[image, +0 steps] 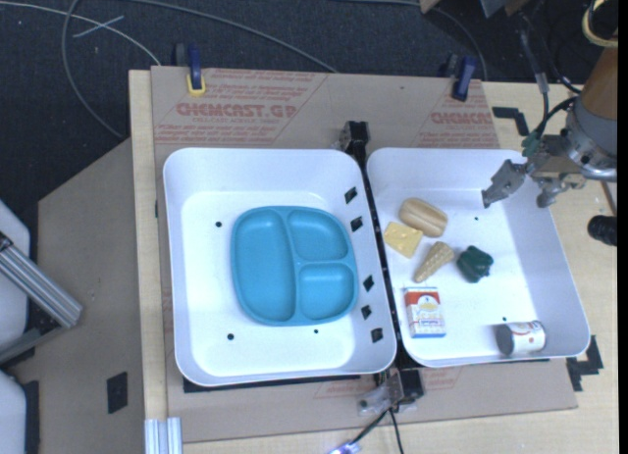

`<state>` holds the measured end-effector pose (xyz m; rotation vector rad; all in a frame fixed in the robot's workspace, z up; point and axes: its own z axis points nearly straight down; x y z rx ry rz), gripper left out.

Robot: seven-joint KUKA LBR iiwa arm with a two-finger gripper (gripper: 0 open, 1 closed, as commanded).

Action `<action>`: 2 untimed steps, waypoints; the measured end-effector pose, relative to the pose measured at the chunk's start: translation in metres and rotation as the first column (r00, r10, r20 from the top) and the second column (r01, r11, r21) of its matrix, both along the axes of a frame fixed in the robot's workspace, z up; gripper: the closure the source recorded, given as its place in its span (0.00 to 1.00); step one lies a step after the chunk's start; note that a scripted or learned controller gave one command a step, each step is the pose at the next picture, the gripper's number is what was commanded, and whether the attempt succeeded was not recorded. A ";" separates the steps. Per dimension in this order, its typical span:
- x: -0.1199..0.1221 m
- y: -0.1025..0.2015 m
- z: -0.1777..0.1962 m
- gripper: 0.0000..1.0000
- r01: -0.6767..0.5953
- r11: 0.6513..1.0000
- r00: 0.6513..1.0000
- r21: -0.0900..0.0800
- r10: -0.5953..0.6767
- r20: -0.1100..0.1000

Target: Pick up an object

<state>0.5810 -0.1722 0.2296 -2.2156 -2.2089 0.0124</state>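
Starting at the near edge, one small can [520,337] with a grey lid lies on its side in the near right corner of the right bin [549,256], and one red-and-white carton [424,311] lies flat a little to its left, close to the bin's near wall. Farther in sit four more pieces, loosely grouped: one dark green pepper-like toy [475,263], one pale cone-shaped piece [435,260] just left of it, one yellow cheese-like wedge [402,237] touching or nearly touching the cone's far end, and one tan bread-like roll [423,215] at the far side of the group. That makes six loose objects, all in the right bin, any of which could serve as the object to pick. The left bin [196,197] holds a single blue divided plate [293,264] with three compartments, lying flat near its middle. Two white bins rest side by side on a brown board [245,104], with black clips along the seam between them. Over the far right corner of the right bin hangs the gripper [518,183], its fingers parted and grasping nothing, well apart from the group of objects. At the far edge of the board stand two blue clamps [195,68], one toward each end.
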 end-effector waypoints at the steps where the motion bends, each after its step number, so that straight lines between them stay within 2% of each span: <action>1: 0.003 0.001 0.008 0.00 -0.003 1.000 1.000 -0.003 0.003 0.014; 2: 0.008 0.001 -0.035 0.00 -0.003 1.000 1.000 -0.002 0.004 0.010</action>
